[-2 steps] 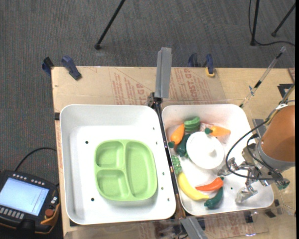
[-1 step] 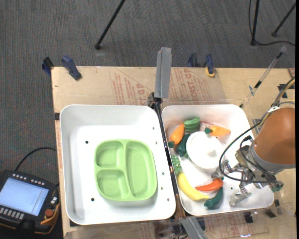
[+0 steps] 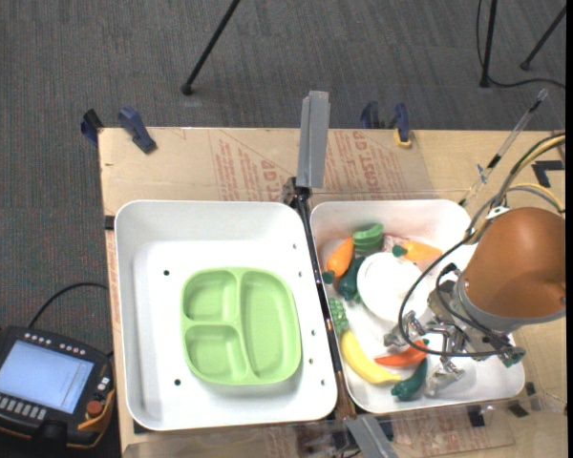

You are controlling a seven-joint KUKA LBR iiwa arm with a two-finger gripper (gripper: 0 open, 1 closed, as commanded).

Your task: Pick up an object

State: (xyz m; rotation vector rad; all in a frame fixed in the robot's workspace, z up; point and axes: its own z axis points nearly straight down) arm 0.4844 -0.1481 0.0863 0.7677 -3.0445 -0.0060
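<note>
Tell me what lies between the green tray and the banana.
The camera view shows the two bins' adjoining walls between the green tray and the banana, plus bare bin floor.

Green divided tray [image 3: 241, 326] in left bin [image 3: 134, 256] — teach pendant [image 3: 43, 378] on the floor

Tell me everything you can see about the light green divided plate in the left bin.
The light green divided plate looks like smooth moulded plastic, roughly a rounded square with soft corners and a raised rim. Ridges split it into three compartments: two smaller ones stacked on the view's left and one long one on the right. All three are bare. It lies flat and right side up, turned slightly, on the floor of the left bin, near the middle and clear of the walls. Nothing else touches it.
</note>
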